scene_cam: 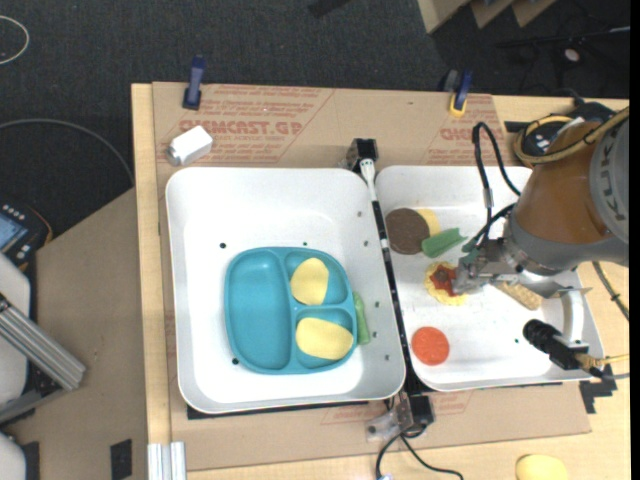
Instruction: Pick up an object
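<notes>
Bench (260,118) carries two white bins. Left bin (200,218) holds a teal divided tray (250,313) toward its near edge, two yellow pieces in the tray's right compartments. Arm (565,208) comes over the right bin (500,353) from its right edge. Gripper (468,271) sits low mid-bin, over a small yellow-and-red item (440,286); can't tell whether it's open or closed, or whether anything is caught. Item lies just left of the tool tip, touching or nearly so. Brown disc (406,230) and green piece (441,240) lie toward the far-left corner, orange disc (431,344) near the near-left corner. Likely target: the yellow-and-red item, directly beneath.
</notes>
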Controlling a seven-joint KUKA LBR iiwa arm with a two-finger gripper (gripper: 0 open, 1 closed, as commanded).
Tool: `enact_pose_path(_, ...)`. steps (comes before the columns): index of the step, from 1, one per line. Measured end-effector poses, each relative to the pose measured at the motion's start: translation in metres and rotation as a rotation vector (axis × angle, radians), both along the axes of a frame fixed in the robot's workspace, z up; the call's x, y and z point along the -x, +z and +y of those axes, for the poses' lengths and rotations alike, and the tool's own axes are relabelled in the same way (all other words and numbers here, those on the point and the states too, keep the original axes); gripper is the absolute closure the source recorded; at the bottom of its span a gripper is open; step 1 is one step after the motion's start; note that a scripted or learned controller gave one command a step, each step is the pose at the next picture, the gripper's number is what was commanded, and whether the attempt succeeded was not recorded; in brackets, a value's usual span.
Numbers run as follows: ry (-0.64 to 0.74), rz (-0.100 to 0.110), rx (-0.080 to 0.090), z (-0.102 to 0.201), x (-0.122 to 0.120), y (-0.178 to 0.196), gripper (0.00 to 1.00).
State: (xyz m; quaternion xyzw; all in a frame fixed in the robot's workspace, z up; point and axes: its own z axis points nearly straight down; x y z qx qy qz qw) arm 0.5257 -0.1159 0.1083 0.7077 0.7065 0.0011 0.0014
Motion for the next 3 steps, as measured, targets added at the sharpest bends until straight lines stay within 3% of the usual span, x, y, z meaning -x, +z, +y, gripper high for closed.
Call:
enact_pose_path(1, 0.020, -0.005, -0.009, 0.197, -0.010, 0.080, 1.00)
enact_pose_path(2, 0.004, -0.011, -0.003, 0.184, 0.000, 0.196, 1.00)
enact_pose_path(3, 0.000, 0.013, 0.000, 0.182, 0.048, 0.146, 1.00)
